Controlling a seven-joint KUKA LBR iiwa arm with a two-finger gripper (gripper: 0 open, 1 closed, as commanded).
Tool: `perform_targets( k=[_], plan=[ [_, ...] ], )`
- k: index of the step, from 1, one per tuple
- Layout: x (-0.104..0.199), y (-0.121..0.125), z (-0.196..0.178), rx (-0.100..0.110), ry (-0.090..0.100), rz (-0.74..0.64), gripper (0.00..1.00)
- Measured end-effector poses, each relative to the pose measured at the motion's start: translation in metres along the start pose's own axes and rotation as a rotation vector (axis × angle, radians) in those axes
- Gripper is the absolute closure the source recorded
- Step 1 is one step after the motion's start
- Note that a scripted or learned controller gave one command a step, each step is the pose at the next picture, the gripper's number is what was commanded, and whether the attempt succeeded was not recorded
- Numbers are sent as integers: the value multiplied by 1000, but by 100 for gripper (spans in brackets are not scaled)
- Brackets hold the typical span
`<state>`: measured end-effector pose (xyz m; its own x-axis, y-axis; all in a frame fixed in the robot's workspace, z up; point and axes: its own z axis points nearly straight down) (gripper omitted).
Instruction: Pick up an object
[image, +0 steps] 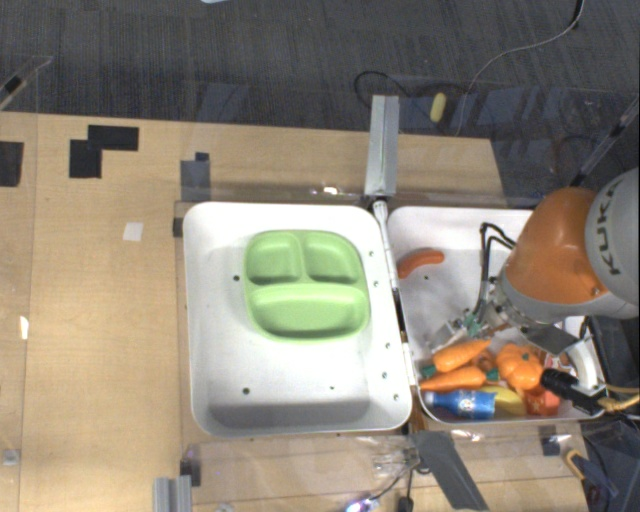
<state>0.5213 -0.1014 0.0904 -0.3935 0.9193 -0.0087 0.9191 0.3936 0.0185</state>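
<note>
**A:** Gripper (478, 322) sits low in the right bin (450, 235), under the orange wrist band. You can't tell its state from this angle.

**B:** And the things to pick?

**A:** Two carrots (458, 366), a blue item (465, 403) and other toys crowd the near edge; a sausage (420, 261) lies apart, farther back. The green tray (305, 283) is in the left bin.

**B:** Risk?

**A:** In that tight pile you may snag two toys, or nudge one aside and come up with nothing.

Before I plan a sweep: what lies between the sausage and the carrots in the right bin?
In the camera view, bare white bin floor separates the sausage from the carrots; the hand hangs at that stretch's right edge.
</note>
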Motion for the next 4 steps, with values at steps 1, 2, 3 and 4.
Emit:
perform_targets(
  k=[1, 2, 3, 4],
  plan=[
    [19, -20, -1, -5, -4, -86, 0],
    [19, -19, -10, -5, 1, -85, 100],
    [18, -27, -55, 15, 12, -358, 100],
    [15, 45, -91, 18, 11, -129, 100]
  ],
)
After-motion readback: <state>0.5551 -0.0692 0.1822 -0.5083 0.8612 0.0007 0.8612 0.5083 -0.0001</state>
